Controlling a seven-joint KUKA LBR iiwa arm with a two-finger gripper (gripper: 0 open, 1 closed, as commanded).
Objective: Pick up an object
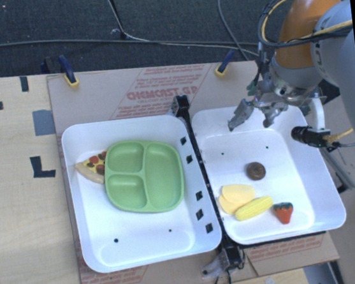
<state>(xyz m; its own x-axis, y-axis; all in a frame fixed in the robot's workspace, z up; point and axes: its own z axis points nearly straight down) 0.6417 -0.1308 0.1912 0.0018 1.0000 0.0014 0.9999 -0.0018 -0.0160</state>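
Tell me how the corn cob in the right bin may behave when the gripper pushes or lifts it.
The corn cob looks rounded and elongated, so a sideways push would probably roll it. It leans against the yellow piece, which may shift along with it. Its glossy, toy-like surface suggests it is light, stiff and perhaps slippery between the fingers.

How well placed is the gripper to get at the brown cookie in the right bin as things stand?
Probably well placed. The gripper hangs open over the far side of the right bin, and the brown cookie lies alone on bare floor, apart from the cheese and corn.
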